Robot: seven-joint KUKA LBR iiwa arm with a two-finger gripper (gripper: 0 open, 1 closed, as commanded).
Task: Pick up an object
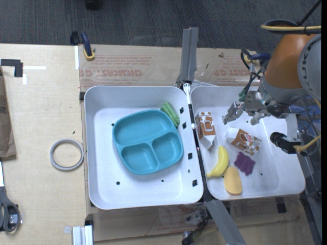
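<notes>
In the right bin [286, 185], pincer [244, 114] open, above small carton [246, 141]

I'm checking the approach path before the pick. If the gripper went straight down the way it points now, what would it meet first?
Probably bare floor of the right bin, just above the small carton. The gripper hangs over that gap; depth is unclear.

A divided tray [147, 146] lies in the left bin [97, 152], a pea pod [170, 113] at its far edge. In the right bin [286, 180], two cartons [206, 128] [246, 141] lie behind a banana [220, 162], grapes [244, 163] and a mango [233, 180].
</notes>
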